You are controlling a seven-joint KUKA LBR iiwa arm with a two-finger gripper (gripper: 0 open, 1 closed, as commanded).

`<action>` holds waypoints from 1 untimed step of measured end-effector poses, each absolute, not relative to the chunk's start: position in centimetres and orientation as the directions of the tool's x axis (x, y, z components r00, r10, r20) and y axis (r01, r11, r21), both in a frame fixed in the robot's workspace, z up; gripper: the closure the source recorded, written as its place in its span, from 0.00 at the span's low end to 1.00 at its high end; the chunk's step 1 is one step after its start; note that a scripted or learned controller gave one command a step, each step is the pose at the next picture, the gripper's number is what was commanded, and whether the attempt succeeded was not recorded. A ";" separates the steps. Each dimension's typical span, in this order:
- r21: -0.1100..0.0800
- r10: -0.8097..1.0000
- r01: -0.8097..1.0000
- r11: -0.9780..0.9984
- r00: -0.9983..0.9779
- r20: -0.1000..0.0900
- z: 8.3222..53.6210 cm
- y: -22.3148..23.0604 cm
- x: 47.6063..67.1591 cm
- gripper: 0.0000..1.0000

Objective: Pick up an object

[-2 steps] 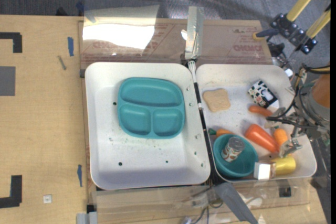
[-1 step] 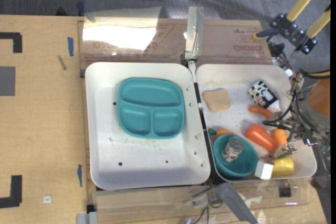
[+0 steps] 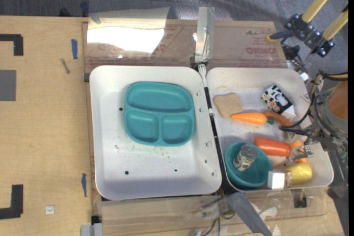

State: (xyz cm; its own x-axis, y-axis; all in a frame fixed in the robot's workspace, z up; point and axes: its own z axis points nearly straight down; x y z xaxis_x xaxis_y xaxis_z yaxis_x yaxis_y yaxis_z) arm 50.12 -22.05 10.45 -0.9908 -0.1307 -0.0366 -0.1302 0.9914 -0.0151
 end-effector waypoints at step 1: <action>-0.004 -0.220 -0.220 0.975 -0.975 -0.014 17.3 -15.7 54.5 1.00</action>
